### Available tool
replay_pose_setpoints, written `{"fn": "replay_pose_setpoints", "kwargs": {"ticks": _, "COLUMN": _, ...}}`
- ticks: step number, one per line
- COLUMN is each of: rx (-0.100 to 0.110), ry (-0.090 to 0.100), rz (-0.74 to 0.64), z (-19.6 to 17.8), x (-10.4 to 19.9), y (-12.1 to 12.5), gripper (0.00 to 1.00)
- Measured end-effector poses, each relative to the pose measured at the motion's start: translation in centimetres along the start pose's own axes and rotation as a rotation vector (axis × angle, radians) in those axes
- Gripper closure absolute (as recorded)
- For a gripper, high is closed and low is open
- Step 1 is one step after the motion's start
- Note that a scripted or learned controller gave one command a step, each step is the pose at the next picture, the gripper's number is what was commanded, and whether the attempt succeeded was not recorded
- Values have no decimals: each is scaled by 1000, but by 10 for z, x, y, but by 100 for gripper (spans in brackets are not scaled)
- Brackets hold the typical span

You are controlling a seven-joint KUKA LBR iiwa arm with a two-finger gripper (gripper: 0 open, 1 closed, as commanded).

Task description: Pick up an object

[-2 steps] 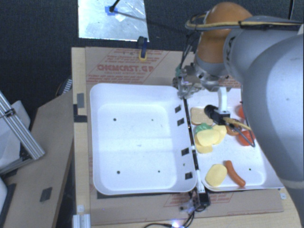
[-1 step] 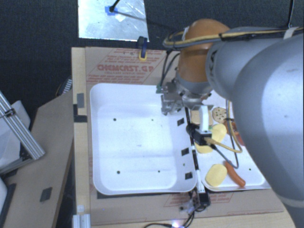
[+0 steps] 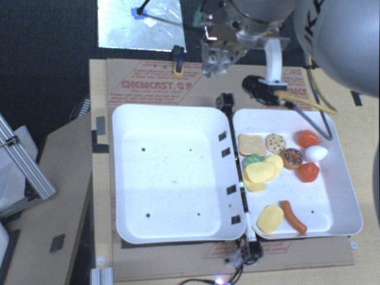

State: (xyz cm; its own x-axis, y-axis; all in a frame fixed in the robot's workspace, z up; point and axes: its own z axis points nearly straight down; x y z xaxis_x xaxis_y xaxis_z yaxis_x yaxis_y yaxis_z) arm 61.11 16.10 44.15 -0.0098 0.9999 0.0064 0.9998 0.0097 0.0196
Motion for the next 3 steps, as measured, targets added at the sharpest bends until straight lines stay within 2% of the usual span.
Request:
{"fn": "replay_pose_setpoints", "kwargs": {"ticks": 1, "rx": 18, "ry": -6, "rz": 2, "z": 124, "x": 40, "y": 47, "gripper": 100}}
{"fn": "replay_pose_setpoints", "kwargs": {"ticks": 2, "rx": 16, "ry": -5, "rz": 4, "z": 127, "x": 73, "y": 56, "gripper": 100}}
{"fn": "replay_pose_setpoints", "kwargs": {"ticks": 3, "rx": 29, "ry": -9, "rz": 9, "z": 269, "x": 70, "y": 51, "gripper": 100}}
